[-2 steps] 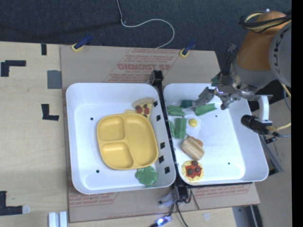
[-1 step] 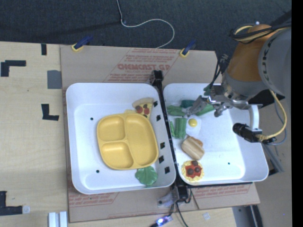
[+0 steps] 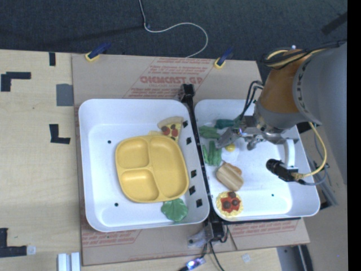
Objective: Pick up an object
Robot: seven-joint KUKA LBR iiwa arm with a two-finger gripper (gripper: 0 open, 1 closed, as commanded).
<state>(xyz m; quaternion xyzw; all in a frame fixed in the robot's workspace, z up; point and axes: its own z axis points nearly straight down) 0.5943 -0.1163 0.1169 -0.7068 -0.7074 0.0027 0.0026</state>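
Two shallow white bins sit side by side on a sheet of brown cardboard [image 3: 169,78] laid over the bench. The left bin [image 3: 93,151] carries a yellow divided tray [image 3: 151,168] at its centre, with three compartments facing up. A toy pizza slice [image 3: 171,127] lies just beyond the tray's far right corner, close to the bin's right wall, and a green leafy toy [image 3: 175,209] rests against the tray's near right corner, by the bin's near edge. The right bin [image 3: 299,205] holds the remaining toys, all crowded toward its left wall: a green toy vegetable [image 3: 212,153] lies lengthwise beside that wall, another green piece [image 3: 208,132] sits beyond it near the far left corner, a tan bread-like piece [image 3: 229,176] lies around the middle of the left half, and a round yellow piece topped with red [image 3: 229,204] sits at the near left corner. A small yellow bit [image 3: 229,148] shows just under the tool. The grey arm with its orange band [image 3: 279,92] reaches over the right bin's far right side, and the gripper [image 3: 230,135] points toward the bin's left wall, low over the green pieces in the far left part. Whether its fingers are spread or closed I cannot tell, as the metal parts blur together there, and nothing is plainly seen between them. A black cable [image 3: 281,169] hangs over the bin's right half, and a thin white wire [image 3: 175,30] loops across the dark floor beyond the cardboard.
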